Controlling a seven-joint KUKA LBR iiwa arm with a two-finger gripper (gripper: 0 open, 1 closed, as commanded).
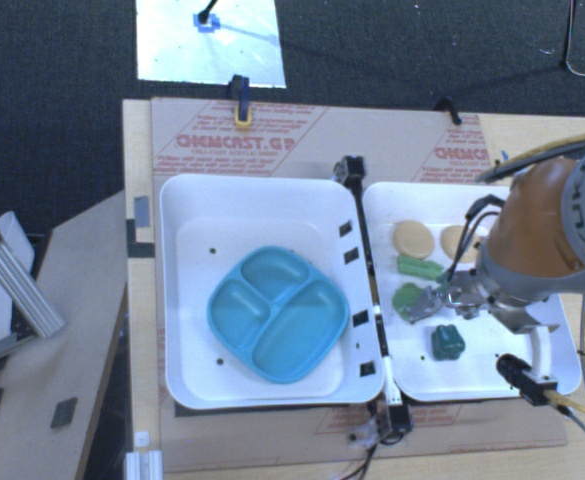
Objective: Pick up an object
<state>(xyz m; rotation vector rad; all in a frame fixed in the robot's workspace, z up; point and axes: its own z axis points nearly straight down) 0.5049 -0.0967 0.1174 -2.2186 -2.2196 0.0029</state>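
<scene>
The gripper [434, 302] is sitting low in the right bin [562, 368], right up against a green leafy piece [408, 297]; can't tell its state. A blue divided plate [277, 313] is lying in the left bin [187, 268].

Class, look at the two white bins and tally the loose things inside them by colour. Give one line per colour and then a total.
Blue: 1, the divided plate in the left bin.
Tan: 2, round piece and a second one partly hidden by the arm, in the right bin.
Green: 3, long piece, leafy piece, dark chunk.
Total: 6
</scene>
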